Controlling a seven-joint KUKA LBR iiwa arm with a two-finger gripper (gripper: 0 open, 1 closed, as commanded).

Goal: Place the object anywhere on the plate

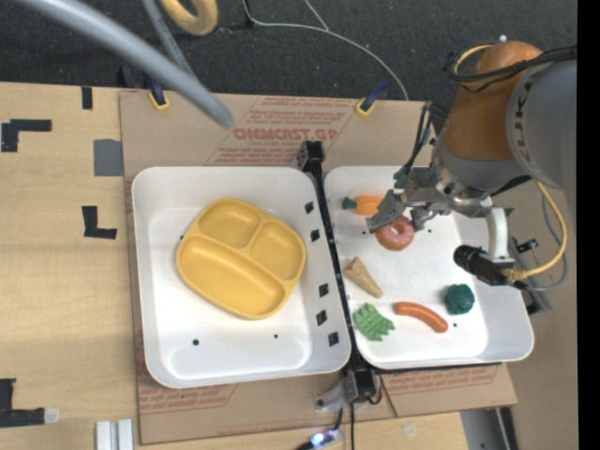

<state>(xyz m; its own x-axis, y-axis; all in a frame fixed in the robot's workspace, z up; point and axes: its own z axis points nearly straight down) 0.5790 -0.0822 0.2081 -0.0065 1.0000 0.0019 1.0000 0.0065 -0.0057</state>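
Observation:
A yellow divided plate (pixel 242 255) lies in the left bin (pixel 159 345). In the right bin (pixel 497 340) a round reddish-pink piece (pixel 397 236) lies near the back left. My gripper (pixel 398 216) hangs right over it, open, with a finger on each side of its upper edge. The view does not settle whether the fingers touch the piece. An orange carrot (pixel 364 203) lies just left of the gripper.
Also in the right bin are a beige cone (pixel 362 277), a green leafy piece (pixel 373 322), an orange-red sausage (pixel 421 316) and a dark green lump (pixel 459 298). A black divider (pixel 323 251) runs between the bins. A black fitting with a yellow cable (pixel 483 263) sticks out beside the wrist.

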